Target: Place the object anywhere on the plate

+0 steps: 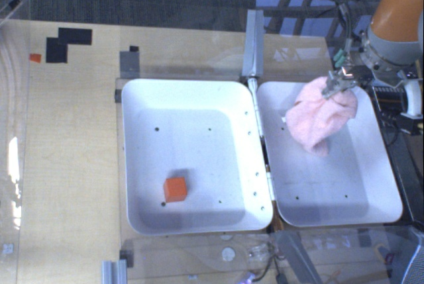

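Note:
A crumpled pink cloth [319, 118] is in the right white bin [344, 200], toward its far side. My gripper [338, 82] is at the cloth's upper right corner, its fingers pinched on a bunched fold. The cloth drapes down and to the left from that fold and narrows to a point at its lower end. A small orange cube [175, 189] rests on the floor of the left white bin [199, 104], near the front left. The arm's orange band [401, 4] is at the top right.
A raised metal divider [258, 124] separates the two bins. Black blocks [65, 43] and a small orange marker [35, 58] lie on the wooden bench at far left. Cables and brackets crowd the right bin's far right side.

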You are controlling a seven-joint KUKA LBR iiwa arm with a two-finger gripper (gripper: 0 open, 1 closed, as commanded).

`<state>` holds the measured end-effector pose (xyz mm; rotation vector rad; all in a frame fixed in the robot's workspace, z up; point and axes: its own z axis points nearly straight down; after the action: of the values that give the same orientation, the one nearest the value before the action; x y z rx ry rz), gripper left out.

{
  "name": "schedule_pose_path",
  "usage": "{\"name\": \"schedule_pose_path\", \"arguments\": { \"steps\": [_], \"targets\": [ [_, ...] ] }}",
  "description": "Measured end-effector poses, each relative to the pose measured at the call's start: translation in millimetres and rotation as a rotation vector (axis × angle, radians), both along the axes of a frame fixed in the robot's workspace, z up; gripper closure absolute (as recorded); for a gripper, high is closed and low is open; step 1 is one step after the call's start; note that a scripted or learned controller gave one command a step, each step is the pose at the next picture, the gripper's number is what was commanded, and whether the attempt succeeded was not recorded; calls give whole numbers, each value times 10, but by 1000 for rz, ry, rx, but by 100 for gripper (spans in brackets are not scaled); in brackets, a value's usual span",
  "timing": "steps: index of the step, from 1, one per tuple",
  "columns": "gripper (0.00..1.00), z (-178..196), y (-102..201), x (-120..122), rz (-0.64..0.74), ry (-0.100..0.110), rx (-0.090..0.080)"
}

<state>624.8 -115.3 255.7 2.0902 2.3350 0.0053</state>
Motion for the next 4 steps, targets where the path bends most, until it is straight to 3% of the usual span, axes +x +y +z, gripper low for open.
{"name": "schedule_pose_path", "arguments": {
  "steps": [1,4],
  "targets": [
    [100,-305,25,17,6,4,2],
    [100,-446,1585,58,1213,-1,-7]
  ]
}}
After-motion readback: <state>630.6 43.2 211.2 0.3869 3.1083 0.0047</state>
